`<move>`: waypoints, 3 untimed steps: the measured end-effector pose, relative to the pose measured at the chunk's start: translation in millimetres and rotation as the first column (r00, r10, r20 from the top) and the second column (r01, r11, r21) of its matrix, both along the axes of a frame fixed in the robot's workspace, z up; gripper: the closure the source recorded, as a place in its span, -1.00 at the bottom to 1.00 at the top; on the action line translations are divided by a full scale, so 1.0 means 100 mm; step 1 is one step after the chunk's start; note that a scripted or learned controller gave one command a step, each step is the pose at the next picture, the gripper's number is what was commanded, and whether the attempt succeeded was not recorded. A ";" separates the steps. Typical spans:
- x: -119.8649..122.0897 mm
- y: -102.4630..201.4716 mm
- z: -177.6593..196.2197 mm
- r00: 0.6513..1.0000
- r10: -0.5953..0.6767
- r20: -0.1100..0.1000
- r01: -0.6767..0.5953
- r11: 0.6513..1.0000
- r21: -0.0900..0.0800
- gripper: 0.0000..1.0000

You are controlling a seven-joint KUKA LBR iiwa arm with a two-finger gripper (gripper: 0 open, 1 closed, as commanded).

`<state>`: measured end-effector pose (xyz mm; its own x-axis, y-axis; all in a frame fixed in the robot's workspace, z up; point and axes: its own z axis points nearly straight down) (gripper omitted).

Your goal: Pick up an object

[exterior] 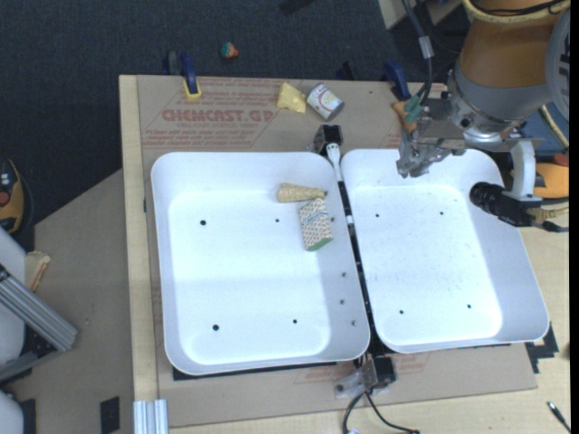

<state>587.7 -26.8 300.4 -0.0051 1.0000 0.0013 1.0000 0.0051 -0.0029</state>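
In the left bin (235,333) lie two things near its upper right: a tan cone-shaped piece (298,193) and, just below it, a green-and-white patterned packet (315,223). My gripper (412,167) hangs over the far left corner of the right bin (452,333), well to the right of both things. Nothing shows between its fingers.
On the brown board behind the bins rest a yellow scrap (291,98) and a small white box (325,101). A black-and-white marker-like thing (332,145) lies at the gap between the bins' far ends. Blue clamps stand on the board's back edge.
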 end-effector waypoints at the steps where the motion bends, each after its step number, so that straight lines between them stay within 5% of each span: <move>1: -0.43 -0.04 0.65 1.000 -0.005 0.009 0.005 1.000 -0.002 1.00; 2: -0.17 0.91 -0.34 1.000 0.003 -0.004 -0.003 1.000 0.001 1.00; 3: -0.55 0.85 0.19 1.000 -0.004 0.006 0.004 1.000 -0.001 1.00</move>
<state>532.7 58.1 319.3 -0.0009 1.0000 0.0005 1.0000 0.0009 0.0034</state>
